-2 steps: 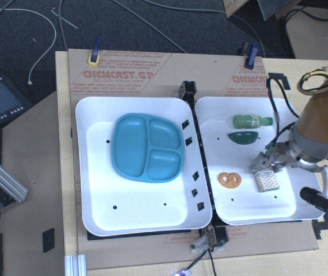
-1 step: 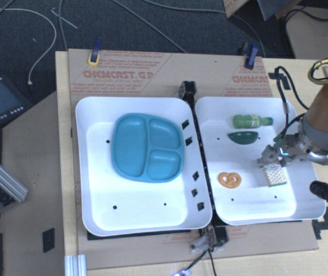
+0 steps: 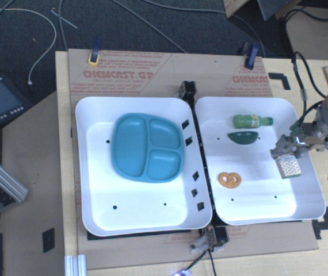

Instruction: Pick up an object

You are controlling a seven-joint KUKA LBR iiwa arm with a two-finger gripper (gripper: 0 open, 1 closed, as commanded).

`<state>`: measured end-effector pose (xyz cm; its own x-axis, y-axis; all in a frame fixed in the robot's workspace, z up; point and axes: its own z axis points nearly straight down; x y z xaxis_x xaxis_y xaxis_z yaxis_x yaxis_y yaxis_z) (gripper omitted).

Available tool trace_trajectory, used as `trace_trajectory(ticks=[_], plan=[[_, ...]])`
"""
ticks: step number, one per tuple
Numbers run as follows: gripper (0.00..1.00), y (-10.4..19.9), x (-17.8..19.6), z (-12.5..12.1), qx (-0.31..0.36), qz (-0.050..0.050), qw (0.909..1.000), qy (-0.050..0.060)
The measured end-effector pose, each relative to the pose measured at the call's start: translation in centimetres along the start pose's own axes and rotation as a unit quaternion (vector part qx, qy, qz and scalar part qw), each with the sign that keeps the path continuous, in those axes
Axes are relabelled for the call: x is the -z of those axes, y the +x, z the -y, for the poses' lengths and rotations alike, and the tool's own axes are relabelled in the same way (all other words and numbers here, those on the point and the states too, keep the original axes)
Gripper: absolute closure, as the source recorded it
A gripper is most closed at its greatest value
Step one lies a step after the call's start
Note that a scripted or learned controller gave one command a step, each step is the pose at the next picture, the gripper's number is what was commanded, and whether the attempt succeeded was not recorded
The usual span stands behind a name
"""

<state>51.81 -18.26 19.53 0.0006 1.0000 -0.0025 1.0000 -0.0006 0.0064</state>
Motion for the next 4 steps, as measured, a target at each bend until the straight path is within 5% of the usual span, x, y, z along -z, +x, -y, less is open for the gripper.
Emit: trace_trajectory(ticks=[1, 4], plan=[[1.00, 0.0, 3.6, -0.1, 0.001, -0.001, 1.0000, 0.001], [1.00, 16.6, 2.4, -3.8, 0.003, -0.003, 1.0000, 0.004]])
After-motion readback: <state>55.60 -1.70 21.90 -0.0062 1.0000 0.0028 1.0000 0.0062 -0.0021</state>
